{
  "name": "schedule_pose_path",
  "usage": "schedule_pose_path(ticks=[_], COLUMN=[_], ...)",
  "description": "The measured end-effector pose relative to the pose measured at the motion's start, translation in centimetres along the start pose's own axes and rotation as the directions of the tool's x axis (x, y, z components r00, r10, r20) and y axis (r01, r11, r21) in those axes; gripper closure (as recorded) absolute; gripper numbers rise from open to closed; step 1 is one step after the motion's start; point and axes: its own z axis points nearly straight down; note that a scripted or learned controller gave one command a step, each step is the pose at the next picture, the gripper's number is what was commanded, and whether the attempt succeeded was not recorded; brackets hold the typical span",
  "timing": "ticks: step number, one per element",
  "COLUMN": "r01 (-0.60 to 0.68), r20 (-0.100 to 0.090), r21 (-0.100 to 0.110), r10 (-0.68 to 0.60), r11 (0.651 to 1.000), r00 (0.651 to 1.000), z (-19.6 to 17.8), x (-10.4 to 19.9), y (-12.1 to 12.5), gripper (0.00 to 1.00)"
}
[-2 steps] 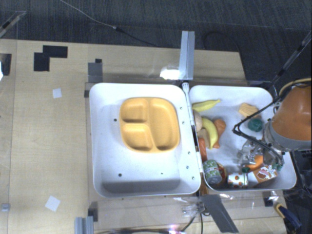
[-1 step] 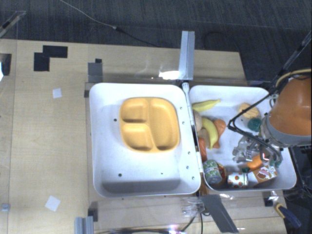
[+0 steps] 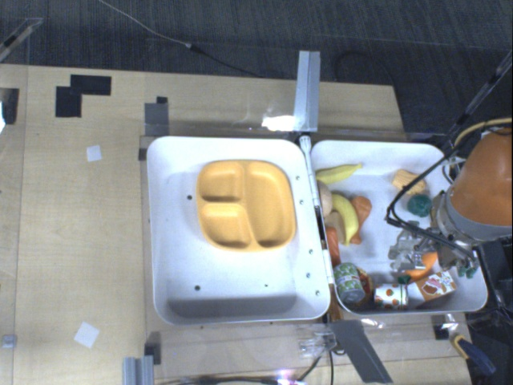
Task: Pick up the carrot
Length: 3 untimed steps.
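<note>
In the right bin (image 3: 377, 155), an orange piece that looks like the carrot (image 3: 426, 261) lies near the front right corner, mostly hidden by the gripper. My gripper (image 3: 414, 254) is low in the bin, right over this piece and touching or almost touching it. The grey wrist with its orange band (image 3: 485, 184) stands above it, and black cables loop to its left. I cannot make out whether the carrot is held.
Two bananas (image 3: 343, 215), an orange-red fruit (image 3: 363, 209), a reddish long item (image 3: 332, 245) by the divider, a green can (image 3: 349, 282), a small can (image 3: 391, 296), an orange carton (image 3: 438, 285) and a teal object (image 3: 419, 205) share the right bin. The left bin (image 3: 172, 215) holds a yellow divided plate (image 3: 244, 204).
</note>
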Motion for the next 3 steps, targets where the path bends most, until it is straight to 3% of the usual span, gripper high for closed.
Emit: schedule_pose_path(ticks=[1,2,3], r01=[0.093,0.089,-0.109], r20=[0.01,0.003,-0.004], r21=[0.0,-0.001,-0.001], r10=[-0.093,-0.089,0.109], r11=[0.996,0.996,0.994], r00=[0.996,0.996,0.994], z=[-11.1,-10.8,-4.3], x=[-0.7,-0.6,-3.8], y=[6.2,6.0,2.1], gripper=[1.0,0.0,0.0])
